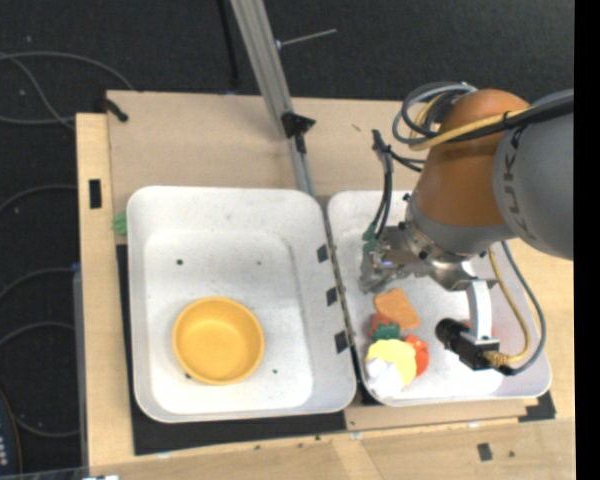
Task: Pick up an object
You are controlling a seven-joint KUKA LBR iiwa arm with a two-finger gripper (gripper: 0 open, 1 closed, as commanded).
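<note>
Two-finger gripper [380, 266] on the grey-and-orange arm is low in the right-hand shallow white bin [352, 218], close to that bin's left wall. Jaw state: can't tell, released or clenched, because the wrist body covers them from this angle. Nearest pick candidate is the flat orange-brown wedge-shaped piece [397, 308]. It lies on the bin floor just beside the jaws, on their near-rim side; contact can't be judged. Further out the same way from the jaws is a small heap, its parts touching each other: green scrap [384, 328], soft yellow lump [396, 355], red-orange piece [418, 354] just right of the lump, white crumpled piece [382, 373] at the near rim. Round yellow plastic bowl [218, 340] sits upright in the left-hand shallow white bin [180, 218], well apart from the jaws, off to their left across both bin walls.
</note>
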